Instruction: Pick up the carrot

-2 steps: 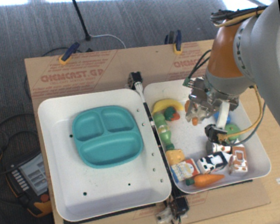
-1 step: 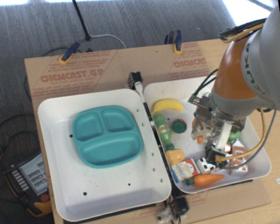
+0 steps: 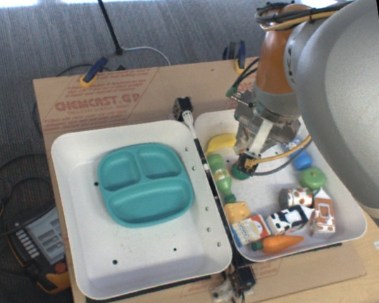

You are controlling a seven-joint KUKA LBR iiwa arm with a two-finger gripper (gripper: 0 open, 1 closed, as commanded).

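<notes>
The grey arm (image 3: 340, 88) looms over the right bin (image 3: 271, 191), and trouble is likely at the bin's near wall. The carrot (image 3: 282, 242) lies against that wall, just beside a small box (image 3: 248, 230) and a cow-patterned box (image 3: 287, 219), so a grasp may snag those instead. The arm's wrist bends down over the bin's far half. Its end effector (image 3: 258, 133) is well apart from the carrot, and whether it is open or closed cannot be told.

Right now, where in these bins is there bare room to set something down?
Left bin: bare floor all round the teal plate, widest toward the near wall. Right bin: crowded with toys; the carrot lies by its near wall.
</notes>
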